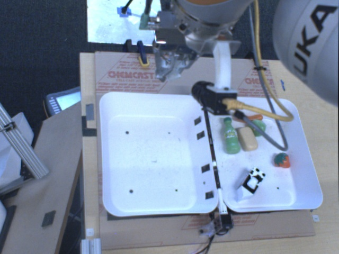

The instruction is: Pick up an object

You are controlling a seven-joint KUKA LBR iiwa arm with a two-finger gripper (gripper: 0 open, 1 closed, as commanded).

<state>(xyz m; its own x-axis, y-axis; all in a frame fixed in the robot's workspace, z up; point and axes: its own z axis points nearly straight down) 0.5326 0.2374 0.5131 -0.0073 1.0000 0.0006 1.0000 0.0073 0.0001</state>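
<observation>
Overhead, the gripper (170,67) hangs above the printed cardboard sheet (127,74), just behind the back rim of the left bin (104,152) and well apart from anything loose. Its metal tip is blurred, so I cannot tell whether the claw is spread or pressed together. All the loose things lie in the right bin (313,190). A green bottle (231,137) lies toward the back of that bin, near the divider, with a cream block (247,139) just beside it on the view's right. A small green piece (260,128) sits just behind the block, next to a thin orange piece (255,117). A red-orange fruit with a green top (282,160) rests toward the right wall, and a black-and-white checkered item (254,181) lies nearer the front.
</observation>
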